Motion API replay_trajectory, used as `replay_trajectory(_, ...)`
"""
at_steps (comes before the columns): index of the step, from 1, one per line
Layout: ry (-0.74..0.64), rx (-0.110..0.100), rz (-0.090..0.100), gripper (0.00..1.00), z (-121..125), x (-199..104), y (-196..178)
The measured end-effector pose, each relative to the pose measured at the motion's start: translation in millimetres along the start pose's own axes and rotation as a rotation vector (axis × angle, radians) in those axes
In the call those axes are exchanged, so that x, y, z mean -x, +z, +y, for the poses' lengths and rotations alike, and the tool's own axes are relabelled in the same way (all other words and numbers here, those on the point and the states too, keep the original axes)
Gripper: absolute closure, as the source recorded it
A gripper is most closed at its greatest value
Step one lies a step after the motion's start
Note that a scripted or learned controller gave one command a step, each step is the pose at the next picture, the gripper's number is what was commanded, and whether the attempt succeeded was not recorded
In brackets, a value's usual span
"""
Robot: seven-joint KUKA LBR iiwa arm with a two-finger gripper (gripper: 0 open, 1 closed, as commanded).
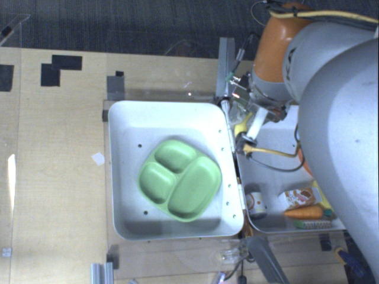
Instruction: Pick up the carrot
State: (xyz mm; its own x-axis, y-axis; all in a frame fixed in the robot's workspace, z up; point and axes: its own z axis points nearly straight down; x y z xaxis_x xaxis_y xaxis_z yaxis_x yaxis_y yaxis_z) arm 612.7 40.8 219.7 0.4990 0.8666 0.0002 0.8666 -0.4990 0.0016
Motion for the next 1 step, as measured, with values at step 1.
replay_trajectory(1, 0.238, 0.0, 0.0, 1.0, 34.6, 8.2, -3.9)
